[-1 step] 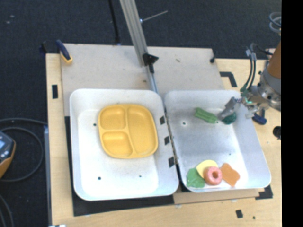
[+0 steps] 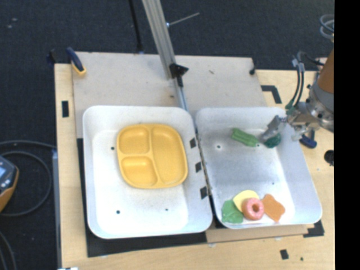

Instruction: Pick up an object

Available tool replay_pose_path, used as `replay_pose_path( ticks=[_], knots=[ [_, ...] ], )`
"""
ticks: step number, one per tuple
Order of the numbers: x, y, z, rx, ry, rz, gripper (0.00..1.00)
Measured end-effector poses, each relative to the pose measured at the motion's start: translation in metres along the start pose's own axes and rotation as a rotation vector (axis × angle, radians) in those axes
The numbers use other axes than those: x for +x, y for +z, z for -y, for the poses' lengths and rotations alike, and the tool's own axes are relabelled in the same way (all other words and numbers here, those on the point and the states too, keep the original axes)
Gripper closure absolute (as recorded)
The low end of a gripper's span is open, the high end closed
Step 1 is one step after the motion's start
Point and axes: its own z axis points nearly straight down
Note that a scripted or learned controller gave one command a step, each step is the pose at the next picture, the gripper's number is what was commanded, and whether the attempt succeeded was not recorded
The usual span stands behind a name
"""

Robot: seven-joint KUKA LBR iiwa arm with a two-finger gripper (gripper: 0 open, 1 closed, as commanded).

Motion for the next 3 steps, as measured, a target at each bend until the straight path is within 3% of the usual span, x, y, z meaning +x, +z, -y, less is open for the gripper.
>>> replay_pose_path(
  ticks=[3],
  knots=[
    [-0.007, 0.149, 0.008, 0.0, 0.003, 0.001, 0.0]
  ],
)
